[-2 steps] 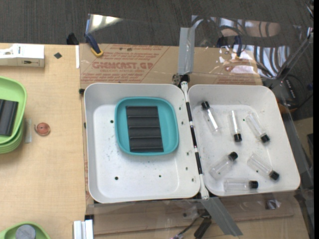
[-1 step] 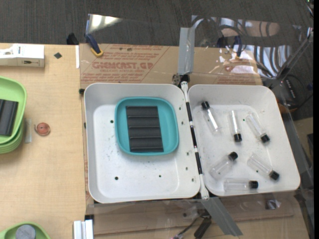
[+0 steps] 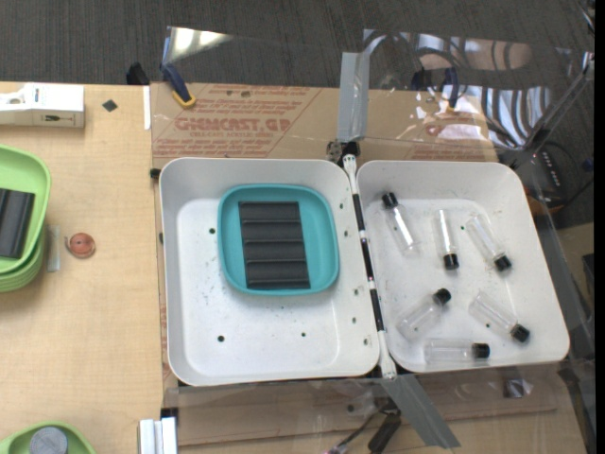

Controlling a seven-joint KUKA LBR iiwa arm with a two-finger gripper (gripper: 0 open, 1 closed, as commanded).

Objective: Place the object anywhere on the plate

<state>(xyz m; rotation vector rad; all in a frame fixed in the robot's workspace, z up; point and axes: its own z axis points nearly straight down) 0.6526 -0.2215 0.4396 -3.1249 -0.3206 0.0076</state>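
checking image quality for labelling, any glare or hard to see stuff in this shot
Camera view: even light and soft shadows in both bins; bright glare on the clear sheet behind the bench; the six clear vials in the right bin fade into the white, black caps plainest; teal plate sharp.

Standing here, I cannot tell anything of the arm's look: its colours, casing, cables, screws and markings are all beyond what I can make out.

Glossy teal plastic plate (image 3: pixel 279 239); clear plastic vials (image 3: pixel 397 220) with black caps
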